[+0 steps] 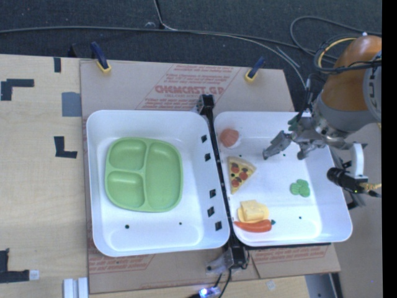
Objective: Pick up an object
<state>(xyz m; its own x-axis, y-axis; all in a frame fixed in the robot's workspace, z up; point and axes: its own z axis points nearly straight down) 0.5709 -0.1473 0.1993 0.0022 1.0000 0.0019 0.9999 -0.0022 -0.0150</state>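
We see gripper (288, 146) over right bin (322, 225), fingers spread apart, grasping nothing, pizza (239, 173) nearby, green tray (144, 173) in left bin (99, 219)

Quick count: two white bins, the left bin (99, 185) and the right bin (329, 222), side by side mid-frame. One green divided plate (144, 174) in the left one. Right one has five food toys: one pink round piece (229, 136), one pizza slice (239, 173), one yellow cheese chunk (252, 210), one red chili pepper (253, 226), one green leafy bit (300, 188). Two clamps up top: one (99, 57) upper left, one (254, 70) upper middle.
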